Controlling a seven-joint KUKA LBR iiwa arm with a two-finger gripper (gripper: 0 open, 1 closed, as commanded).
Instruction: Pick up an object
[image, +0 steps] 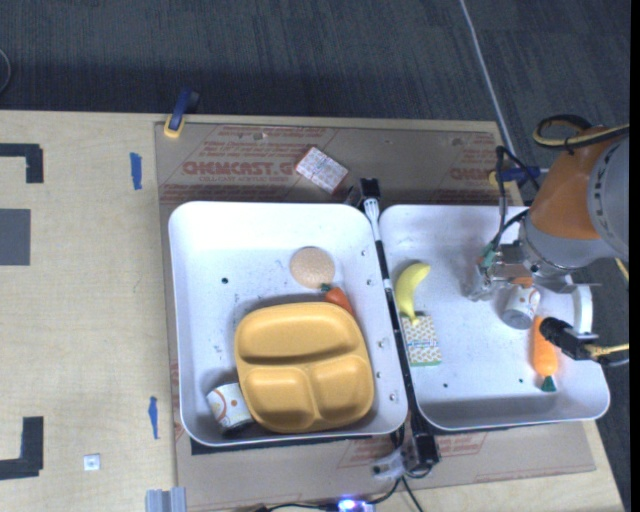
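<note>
Arm poised over the right bin, objects spread across both bins
A yellow compartment tray (302, 365) is seen in the left bin (190, 300), with a round tan disc (312, 265) beyond it and a small cup (228, 405) at its near left; a banana (409, 287) and a toy carrot (544, 358) lie in the right bin (470, 400); whether the gripper (497, 281) is clenched cannot be told

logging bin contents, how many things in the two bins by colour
yellow: 2, the tray and banana
orange: 2, the carrot and the piece behind the tray
tan: 1, the round disc
white: 1, the cup
patterned: 1, the packet
total: 7
</note>
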